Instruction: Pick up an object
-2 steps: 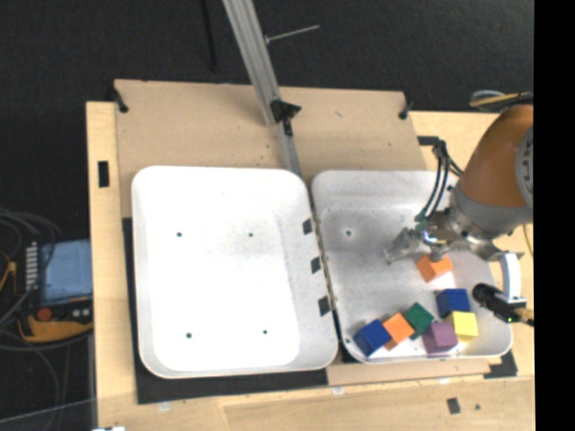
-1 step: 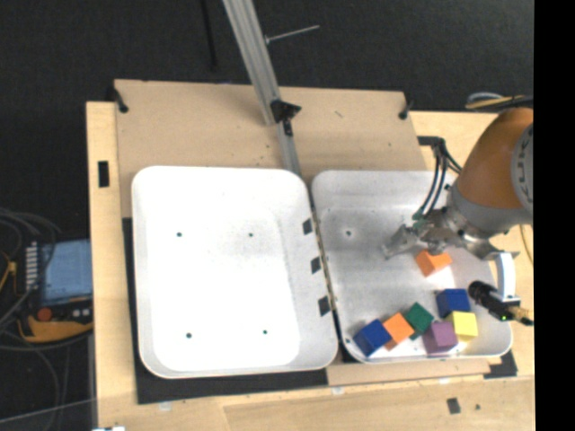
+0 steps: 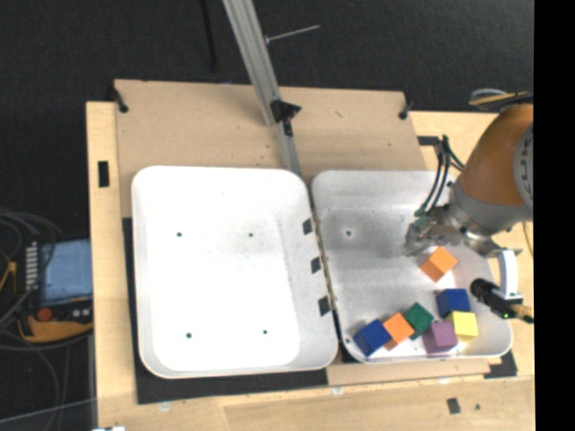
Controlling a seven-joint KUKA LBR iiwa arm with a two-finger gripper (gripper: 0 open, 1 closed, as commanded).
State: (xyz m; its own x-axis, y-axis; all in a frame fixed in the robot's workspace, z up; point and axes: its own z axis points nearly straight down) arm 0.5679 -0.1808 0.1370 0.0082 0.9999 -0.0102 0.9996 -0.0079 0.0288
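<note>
**Q:** Entry one. Where do your jaws stand, and what is the target?

**A:** My gripper (image 3: 429, 239) hangs low over the right bin (image 3: 359, 206), at its right side. An orange cube (image 3: 439, 263) sits just below and beside the tip. Whether it lies between my jaws or merely next to them I cannot tell; nor can I tell if the jaws are spread or pressed together, since my wrist covers them from above. No grasp claimed.

**Q:** Why there?

**A:** Judgement: the orange cube lies apart from the rest, so it allows a cleaner approach. The others crowd the bin's near right corner: a blue cube (image 3: 370, 337) touching a second orange cube (image 3: 398, 328), then a green one (image 3: 419, 316), a purple one (image 3: 440, 335), a yellow one (image 3: 464, 324) and a dark blue one (image 3: 454, 301). They are packed closely, leaving little room for jaws.

**Q:** Surface and room?

**A:** The left bin (image 3: 225, 268) is white with a few dark specks. Both bins rest on a pale wooden table (image 3: 359, 115). The floor beyond is dark. A metal rail (image 3: 256, 48) slants up behind the bins, and a blue box (image 3: 67, 272) with cables lies at the far left.
</note>
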